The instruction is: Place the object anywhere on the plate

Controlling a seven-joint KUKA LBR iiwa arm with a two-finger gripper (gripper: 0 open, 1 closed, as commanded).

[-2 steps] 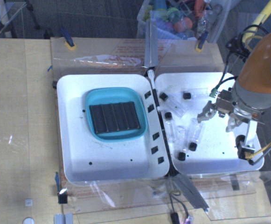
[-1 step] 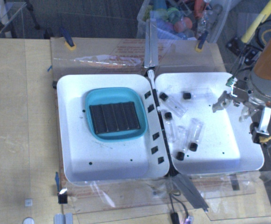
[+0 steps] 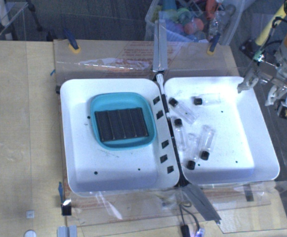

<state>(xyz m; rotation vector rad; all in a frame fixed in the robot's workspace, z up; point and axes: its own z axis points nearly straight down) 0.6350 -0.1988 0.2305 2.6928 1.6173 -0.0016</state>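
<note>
Vials [image 3: 206, 138] of clear plastic with black caps lie scattered in the right bin [image 3: 262, 132], each on its side. Taking the seam between the two bins as the landmark: one capped vial [image 3: 175, 103] lies just beside the seam toward the far end, another [image 3: 179, 123] sits a little nearer along the seam, and one cap [image 3: 190, 165] shows near the seam at the near end. A further vial [image 3: 198, 101] lies farther from the seam, toward the far wall.

On the other side of the seam, the left bin [image 3: 76, 147] holds a teal plate [image 3: 96, 105], rounded-square in shape, and a dark ribbed block [image 3: 121, 124] rests flat on it, covering most of its middle. No vial is on the plate.

Well away from the seam, at the right bin's far right corner, the gripper [image 3: 280, 90] hangs over the rim, above the worktop [image 3: 20, 132]; whether it is clenched or released I cannot tell. No writing is legible anywhere.
</note>
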